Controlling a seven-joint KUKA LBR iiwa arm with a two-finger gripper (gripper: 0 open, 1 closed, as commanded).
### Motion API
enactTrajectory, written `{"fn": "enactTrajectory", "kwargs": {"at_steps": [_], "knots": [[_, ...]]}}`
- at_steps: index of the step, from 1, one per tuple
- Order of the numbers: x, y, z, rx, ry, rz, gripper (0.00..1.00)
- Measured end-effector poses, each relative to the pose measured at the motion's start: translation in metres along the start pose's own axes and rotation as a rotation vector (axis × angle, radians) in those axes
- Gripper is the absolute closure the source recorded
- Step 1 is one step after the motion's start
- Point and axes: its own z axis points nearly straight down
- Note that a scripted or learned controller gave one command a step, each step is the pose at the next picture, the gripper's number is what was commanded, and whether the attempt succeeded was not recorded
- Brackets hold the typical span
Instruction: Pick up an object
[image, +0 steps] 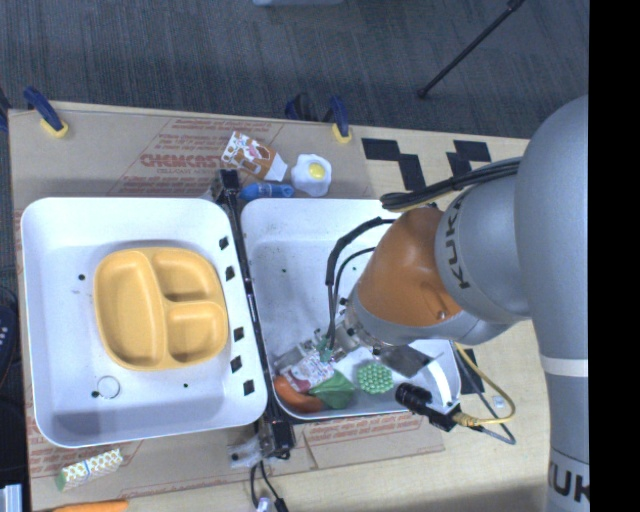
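The big grey arm with its orange band (410, 270) is nearest the camera and covers much of the right white bin (290, 225). Under it, the hand (335, 350) reaches down at the near end of that bin, right over a small pile of things. I cannot tell if it is open or closed, or if it has hold of anything, because the wrist hides it.

The pile holds a crinkly red and white wrapper (310, 368), a green bumpy ball (375, 377), a flat green piece (338, 392) and a smooth orange thing (295, 397). The wrapper looks light and soft and would squash, so pinching a fold may work. The ball looks easy to grip at its sides.

In the left white bin (40, 300) sits a yellow plastic tray with three parts (160, 305). The arm hides the far side of the pile.
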Motion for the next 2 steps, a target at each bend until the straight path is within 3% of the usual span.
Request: {"fn": "enactTrajectory", "kwargs": {"at_steps": [2], "knots": [[0.0, 0.0, 0.0, 0.0, 0.0, 0.0, 0.0]]}}
